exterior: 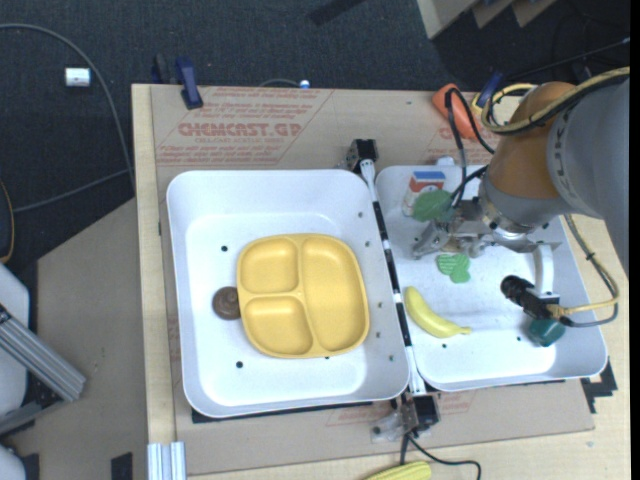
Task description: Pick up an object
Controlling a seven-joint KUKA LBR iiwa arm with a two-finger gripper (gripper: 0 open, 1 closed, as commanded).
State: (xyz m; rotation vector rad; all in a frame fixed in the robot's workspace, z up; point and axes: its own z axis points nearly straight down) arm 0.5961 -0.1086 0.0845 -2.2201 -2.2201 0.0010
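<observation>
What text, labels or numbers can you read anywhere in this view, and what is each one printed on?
"CHEMCAST GP", in large red letters, on the brown protective sheet that covers the bench behind the left bin.
Smaller red lines above and below that word on the same sheet: too small to read.
Red and blue markings on a small white package at the back of the right bin: too blurred to read.

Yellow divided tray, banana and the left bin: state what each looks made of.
Yellow divided tray: probably moulded plastic, smooth, uniform colour, soft sheen on the rounded compartment rims.
Banana: likely a plastic toy; even saturated yellow, no brown spotting, though real fruit can't be ruled out.
Left bin: seemingly thin formed white plastic, matte to slightly glossy, with rounded corners.
</observation>
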